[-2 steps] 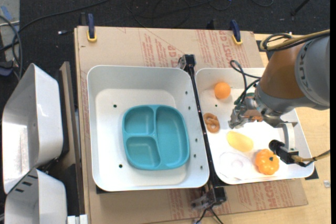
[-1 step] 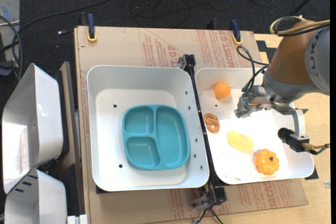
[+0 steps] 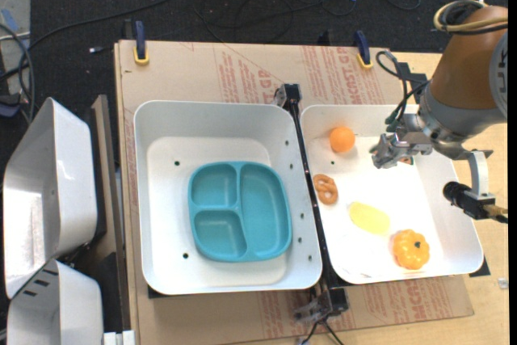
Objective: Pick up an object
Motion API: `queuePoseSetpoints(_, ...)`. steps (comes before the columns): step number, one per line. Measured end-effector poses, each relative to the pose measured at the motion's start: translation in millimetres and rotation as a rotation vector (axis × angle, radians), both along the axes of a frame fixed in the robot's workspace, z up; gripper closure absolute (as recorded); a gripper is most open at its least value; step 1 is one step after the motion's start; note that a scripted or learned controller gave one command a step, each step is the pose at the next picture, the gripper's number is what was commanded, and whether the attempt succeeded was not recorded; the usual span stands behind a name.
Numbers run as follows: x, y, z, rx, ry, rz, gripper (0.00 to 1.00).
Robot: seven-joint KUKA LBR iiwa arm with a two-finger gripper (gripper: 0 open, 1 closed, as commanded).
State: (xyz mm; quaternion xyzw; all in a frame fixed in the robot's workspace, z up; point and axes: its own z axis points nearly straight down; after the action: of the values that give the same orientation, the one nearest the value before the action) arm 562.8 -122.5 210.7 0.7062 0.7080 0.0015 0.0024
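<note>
The right bin (image 3: 452, 250) holds a small orange ball (image 3: 342, 140) near its back left, a brown pretzel (image 3: 325, 189) by its left wall, a pale yellow flat piece (image 3: 369, 218) in the middle and an orange pumpkin-like toy (image 3: 410, 248) toward the front. My gripper (image 3: 393, 151) hangs over the bin's back half, to the right of the orange ball and above the yellow piece. Nothing shows between its fingers.
The left bin (image 3: 153, 174) carries a teal divided plate (image 3: 239, 211). A black bar runs between the two bins. Spare white bins (image 3: 44, 198) are stacked at the far left. Cables lie on the dark floor behind the bench.
</note>
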Motion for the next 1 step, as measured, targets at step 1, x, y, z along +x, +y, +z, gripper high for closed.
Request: queuePoseSetpoints(1, 5.4, 61.0, 8.6, 0.003, 0.004, 0.006, 1.00)
